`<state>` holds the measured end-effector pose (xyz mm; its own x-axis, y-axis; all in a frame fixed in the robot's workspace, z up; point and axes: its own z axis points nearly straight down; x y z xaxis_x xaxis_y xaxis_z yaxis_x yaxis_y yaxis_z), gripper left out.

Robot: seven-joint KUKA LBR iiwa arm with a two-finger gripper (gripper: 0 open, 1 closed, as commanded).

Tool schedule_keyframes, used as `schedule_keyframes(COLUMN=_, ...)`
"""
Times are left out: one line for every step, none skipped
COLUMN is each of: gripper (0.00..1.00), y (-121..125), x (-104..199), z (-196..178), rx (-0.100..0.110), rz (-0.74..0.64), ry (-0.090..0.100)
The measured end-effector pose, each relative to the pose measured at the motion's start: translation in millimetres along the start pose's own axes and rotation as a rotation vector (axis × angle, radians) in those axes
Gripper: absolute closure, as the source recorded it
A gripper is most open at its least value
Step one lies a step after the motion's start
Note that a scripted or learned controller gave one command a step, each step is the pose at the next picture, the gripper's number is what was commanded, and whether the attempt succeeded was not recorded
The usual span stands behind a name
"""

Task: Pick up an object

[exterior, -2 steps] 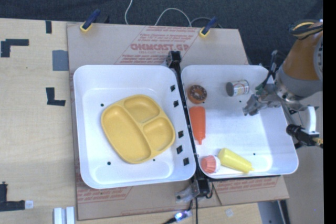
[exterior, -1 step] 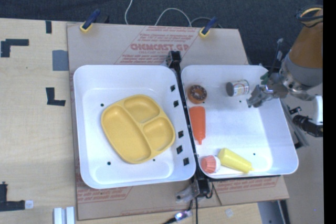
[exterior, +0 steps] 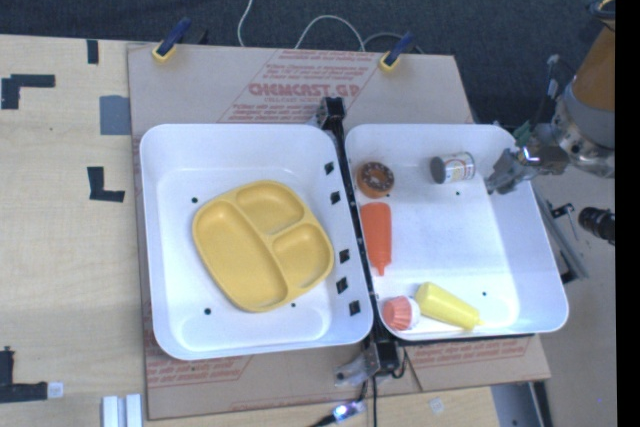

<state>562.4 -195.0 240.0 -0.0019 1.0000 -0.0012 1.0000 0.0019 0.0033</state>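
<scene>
The right bin holds several small objects. A brown doughnut lies near its left wall, with an orange carrot just below it. A small silver can lies on its side at the back. A yellow piece and a red-and-white piece rest at the front. My gripper hangs over the bin's right rim, to the right of the can and apart from it, with nothing seen in it.
The left bin carries a yellow divided plate. A black clip strip runs between the two bins. Both stand on a cardboard sheet held by clamps. The arm's wrist stands beyond the right bin's edge.
</scene>
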Motion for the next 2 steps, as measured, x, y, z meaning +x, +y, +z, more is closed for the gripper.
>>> schedule_keyframes(gripper=1.0, y=9.9, x=59.6, z=10.2, rx=0.004, rz=-0.003, ry=0.001)
schedule_keyframes(gripper=1.0, y=23.0, x=120.3, z=14.4, rx=0.005, rz=-0.004, ry=0.002)
